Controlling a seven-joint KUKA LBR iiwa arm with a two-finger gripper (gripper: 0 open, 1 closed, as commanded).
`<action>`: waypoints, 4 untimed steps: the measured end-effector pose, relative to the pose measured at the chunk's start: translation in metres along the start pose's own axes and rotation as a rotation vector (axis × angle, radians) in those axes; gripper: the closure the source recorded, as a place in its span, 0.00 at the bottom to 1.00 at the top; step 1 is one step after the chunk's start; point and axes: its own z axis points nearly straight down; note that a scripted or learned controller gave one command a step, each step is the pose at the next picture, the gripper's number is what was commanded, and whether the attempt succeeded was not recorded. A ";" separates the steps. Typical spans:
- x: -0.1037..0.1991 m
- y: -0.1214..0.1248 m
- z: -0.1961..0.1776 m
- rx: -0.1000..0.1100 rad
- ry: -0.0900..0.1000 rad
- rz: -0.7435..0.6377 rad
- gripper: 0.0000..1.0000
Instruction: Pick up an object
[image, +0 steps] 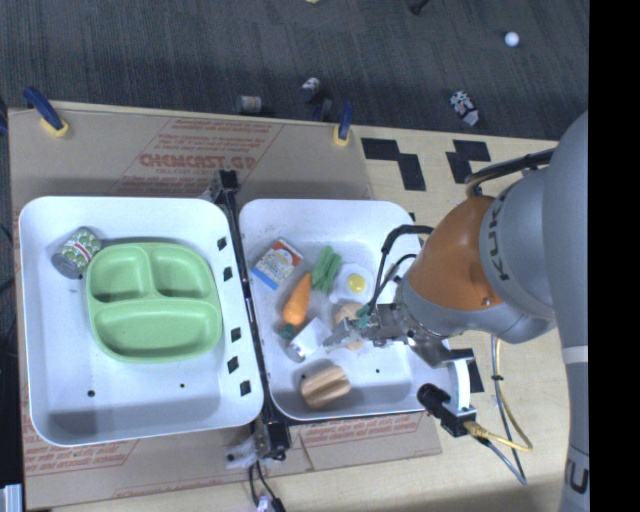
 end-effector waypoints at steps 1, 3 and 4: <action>0.061 -0.005 0.028 0.014 0.004 0.002 0.00; 0.155 0.012 -0.073 0.009 0.004 0.004 1.00; 0.154 0.012 -0.073 0.009 0.004 0.005 0.00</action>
